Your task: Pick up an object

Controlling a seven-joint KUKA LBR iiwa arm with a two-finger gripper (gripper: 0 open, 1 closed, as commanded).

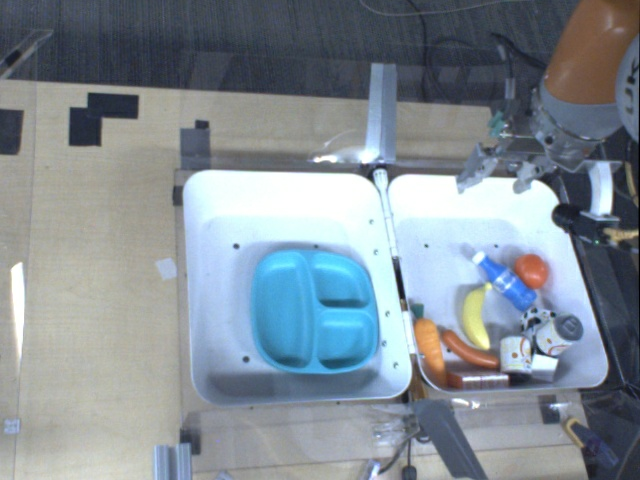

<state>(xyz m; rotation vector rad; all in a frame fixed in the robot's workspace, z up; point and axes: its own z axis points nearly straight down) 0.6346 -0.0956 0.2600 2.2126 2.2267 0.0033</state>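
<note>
My gripper hangs over the far edge of the right bin, its two fingers spread open with nothing between them. Below it, in the near half of that bin, lie a blue bottle, an orange ball, a yellow banana, a carrot, a red sausage and a small white-and-black toy. All of these lie well apart from the gripper.
The left bin holds a blue divided plate. A metal post stands at the back between the bins. Cables run across the dark floor behind. Black fixtures sit at the right edge near the arm.
</note>
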